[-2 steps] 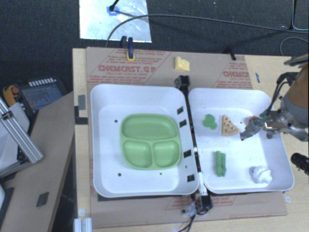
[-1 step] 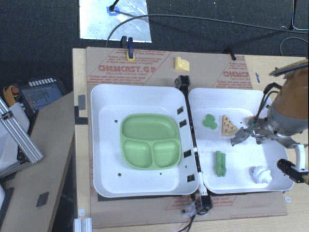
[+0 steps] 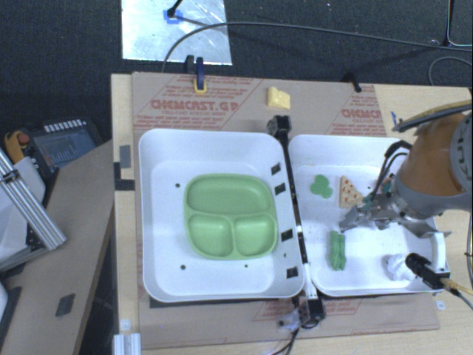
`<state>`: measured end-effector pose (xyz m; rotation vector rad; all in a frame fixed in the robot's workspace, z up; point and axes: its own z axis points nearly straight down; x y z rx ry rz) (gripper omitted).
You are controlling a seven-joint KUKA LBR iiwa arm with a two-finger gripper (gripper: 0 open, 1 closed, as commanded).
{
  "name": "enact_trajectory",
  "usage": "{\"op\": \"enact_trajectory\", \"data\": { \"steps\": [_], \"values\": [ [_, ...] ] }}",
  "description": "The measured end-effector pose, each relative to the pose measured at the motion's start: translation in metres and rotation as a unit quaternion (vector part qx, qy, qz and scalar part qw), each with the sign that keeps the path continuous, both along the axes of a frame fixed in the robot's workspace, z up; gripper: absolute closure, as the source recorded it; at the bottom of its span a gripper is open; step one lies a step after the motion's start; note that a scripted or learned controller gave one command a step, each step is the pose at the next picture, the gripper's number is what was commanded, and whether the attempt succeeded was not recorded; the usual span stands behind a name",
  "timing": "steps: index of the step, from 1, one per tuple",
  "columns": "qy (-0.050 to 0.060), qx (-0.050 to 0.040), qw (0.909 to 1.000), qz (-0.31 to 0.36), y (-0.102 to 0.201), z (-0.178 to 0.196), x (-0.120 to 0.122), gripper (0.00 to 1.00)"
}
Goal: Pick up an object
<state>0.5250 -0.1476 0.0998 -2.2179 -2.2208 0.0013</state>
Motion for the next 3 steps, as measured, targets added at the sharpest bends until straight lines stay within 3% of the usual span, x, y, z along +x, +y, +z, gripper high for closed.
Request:
{"op": "enact_trajectory", "data": {
  "steps": [1, 3],
  "values": [
    [-0.003, -0.0013, 1.0000, -0.001, -0.001, 0.013, 0.001, 1.00],
    [-0.005, -0.0020, 1.0000, 0.000, -0.016, 0.110, 0.002, 1.00]
  ]
}}
